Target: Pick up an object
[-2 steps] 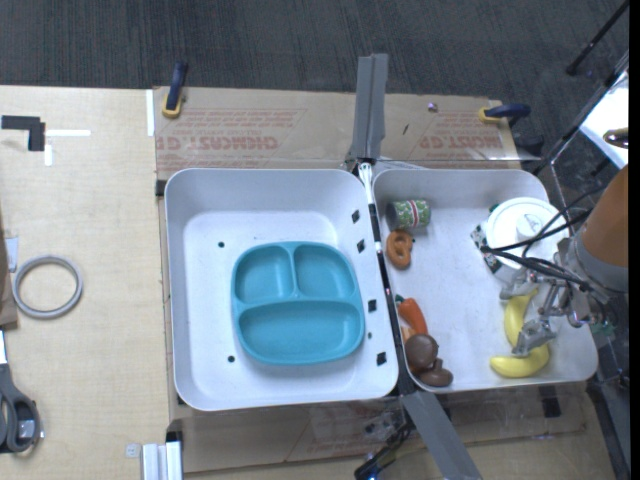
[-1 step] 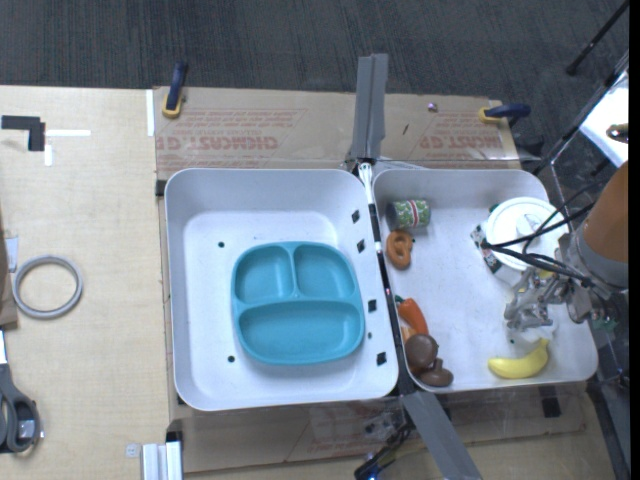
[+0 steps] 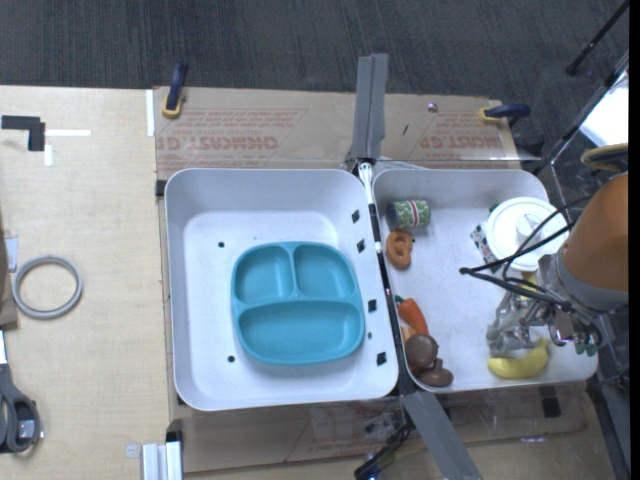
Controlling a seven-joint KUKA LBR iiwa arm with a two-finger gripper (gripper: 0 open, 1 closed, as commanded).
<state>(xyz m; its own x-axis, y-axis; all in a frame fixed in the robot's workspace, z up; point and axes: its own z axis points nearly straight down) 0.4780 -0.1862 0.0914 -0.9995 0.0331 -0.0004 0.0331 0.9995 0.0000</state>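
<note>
My gripper [image 3: 515, 336] hangs low in the right bin [image 3: 452, 196], near its front right corner. Its metal fingers point down right above a yellow banana [image 3: 519, 365] and seem to touch its top edge. To the left along the bin's left wall lie an orange carrot [image 3: 411, 316], two brown pieces [image 3: 426, 358], an orange ring-shaped piece [image 3: 400, 249] and a small green can [image 3: 410, 212]. A white round lid or cup [image 3: 520, 225] sits at the back right, partly behind cables.
The left bin [image 3: 200, 218] holds a blue three-compartment plate [image 3: 297, 303]. A grey divider bar [image 3: 370, 108] runs between the bins at the back. On the bench to the left lie a grey tape ring [image 3: 45, 286] and scissors [image 3: 18, 418].
</note>
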